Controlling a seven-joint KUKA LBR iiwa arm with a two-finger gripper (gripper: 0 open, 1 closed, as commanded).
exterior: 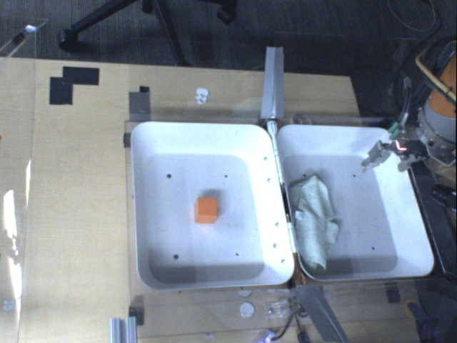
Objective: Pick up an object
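An orange cube (206, 210) lies near the middle of the left white bin (153, 263). A crumpled pale grey cloth (314, 220) rests against the left wall of the right bin (414, 259). My gripper (384, 164) hangs over the upper right part of the right bin, close to its right rim. It is well right of the cloth and far from the cube. Its fingers stand open with nothing between them.
A metal divider post (272, 84) rises behind the seam between the bins. The wooden bench (64, 191) stretches out to the left, with black tape marks (71, 83) on it. A chair base (150, 6) stands on the floor beyond.
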